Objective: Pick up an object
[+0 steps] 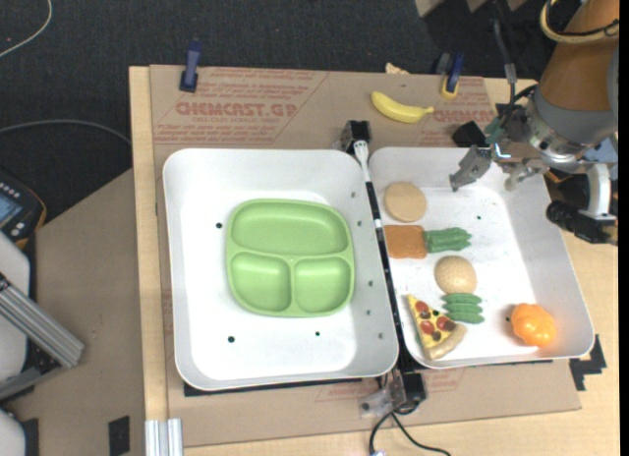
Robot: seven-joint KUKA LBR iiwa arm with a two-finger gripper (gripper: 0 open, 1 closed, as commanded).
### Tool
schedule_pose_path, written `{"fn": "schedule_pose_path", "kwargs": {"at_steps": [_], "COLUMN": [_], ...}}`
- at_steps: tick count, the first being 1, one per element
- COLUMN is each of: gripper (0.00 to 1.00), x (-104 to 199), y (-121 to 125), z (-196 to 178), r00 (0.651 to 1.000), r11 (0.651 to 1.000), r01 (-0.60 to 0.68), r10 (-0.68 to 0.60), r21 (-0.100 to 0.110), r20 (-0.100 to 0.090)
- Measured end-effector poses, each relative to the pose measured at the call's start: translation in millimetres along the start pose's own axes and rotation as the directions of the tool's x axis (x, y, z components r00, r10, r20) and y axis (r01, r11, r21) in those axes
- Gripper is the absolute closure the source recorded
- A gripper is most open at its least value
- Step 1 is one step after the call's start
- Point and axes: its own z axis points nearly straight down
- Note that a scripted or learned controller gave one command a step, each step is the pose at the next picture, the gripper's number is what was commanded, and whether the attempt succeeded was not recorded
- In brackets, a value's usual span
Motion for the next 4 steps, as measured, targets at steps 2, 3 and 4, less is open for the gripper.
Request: {"fn": "schedule_pose_path", "kwargs": {"at_steps": [2,3,4], "gripper": [1.00,1.00,1.00], "x": [37.7,117.2,141.1], "y": [-53.4,-70.7,-94.4], "z": [71.5,8.8,-138.5], "r00": [1.000,1.000,1.000], "r11": [1.000,1.000,1.000], "r01": [-0.002,0.009,0.005], "r10": [0.002,-0.009,-0.005], "r21": [-0.002,-0.005,-0.017], "r20": [0.000,-0.003,-0.003]}}
